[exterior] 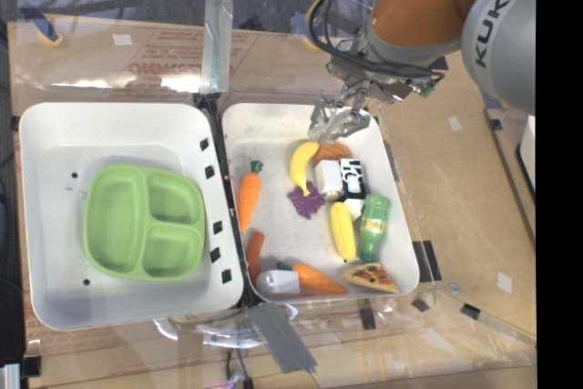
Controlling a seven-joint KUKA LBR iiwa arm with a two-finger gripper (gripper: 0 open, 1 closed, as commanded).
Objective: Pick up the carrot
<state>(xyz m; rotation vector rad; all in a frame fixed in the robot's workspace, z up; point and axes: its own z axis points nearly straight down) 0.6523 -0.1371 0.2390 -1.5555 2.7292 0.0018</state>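
A carrot with a green top lies along the left wall of the right bin, pointing towards the front. A second orange carrot lies near the bin's front wall, beside a white can. My gripper hangs over the far side of the right bin, just above a brown bread roll and a banana. It stands open with nothing between its fingers. It is well to the right of and behind the green-topped carrot.
The right bin also holds purple grapes, a corn cob, a green bottle, a pizza slice, a white carton and a small red-orange piece. A green divided plate sits in the left bin.
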